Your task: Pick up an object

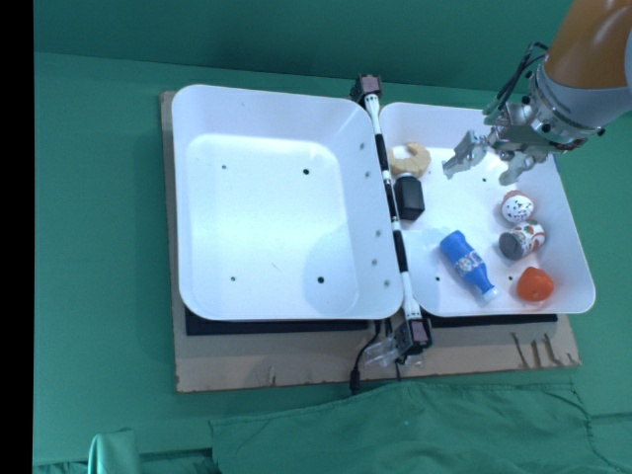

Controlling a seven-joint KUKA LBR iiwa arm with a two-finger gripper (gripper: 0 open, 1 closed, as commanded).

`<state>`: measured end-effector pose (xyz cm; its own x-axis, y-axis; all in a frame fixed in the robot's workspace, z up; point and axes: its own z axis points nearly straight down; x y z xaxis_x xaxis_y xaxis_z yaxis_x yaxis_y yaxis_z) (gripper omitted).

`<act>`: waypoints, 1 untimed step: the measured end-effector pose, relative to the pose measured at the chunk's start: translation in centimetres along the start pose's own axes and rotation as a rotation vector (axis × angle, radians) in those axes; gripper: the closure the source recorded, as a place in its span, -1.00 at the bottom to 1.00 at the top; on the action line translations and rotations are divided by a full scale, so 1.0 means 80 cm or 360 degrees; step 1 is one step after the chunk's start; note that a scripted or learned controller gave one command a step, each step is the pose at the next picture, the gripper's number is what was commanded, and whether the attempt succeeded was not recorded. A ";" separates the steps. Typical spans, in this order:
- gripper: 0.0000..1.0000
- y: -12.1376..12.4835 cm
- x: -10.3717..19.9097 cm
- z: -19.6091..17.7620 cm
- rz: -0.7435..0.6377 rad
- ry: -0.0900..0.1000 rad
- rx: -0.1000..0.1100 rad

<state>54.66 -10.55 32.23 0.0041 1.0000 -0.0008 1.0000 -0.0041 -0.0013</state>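
My gripper (488,163) hangs over the back of the right bin (449,126), fingers spread open with nothing between them. Below it lie several small objects: a tan ring-shaped piece (409,158) and a black block (409,197) by the bin's left wall, a blue bottle (466,263) in the middle front, a white and orange ball (516,207), a grey and white ball (520,240) and a red-orange ball (534,284) along the right side. The gripper is above and apart from all of them.
The left bin (267,117) sits beside the right one, with a black and white rod (388,196) running along the divide. Both rest on a brown board (296,368) on green cloth.
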 end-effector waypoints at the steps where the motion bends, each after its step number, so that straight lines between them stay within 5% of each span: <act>1: -1.00 -0.006 -0.004 0.075 0.0001 0.0000 0.0003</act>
<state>54.20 -10.84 26.25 0.0049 1.0000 -0.0006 1.0000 -0.0049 -0.0033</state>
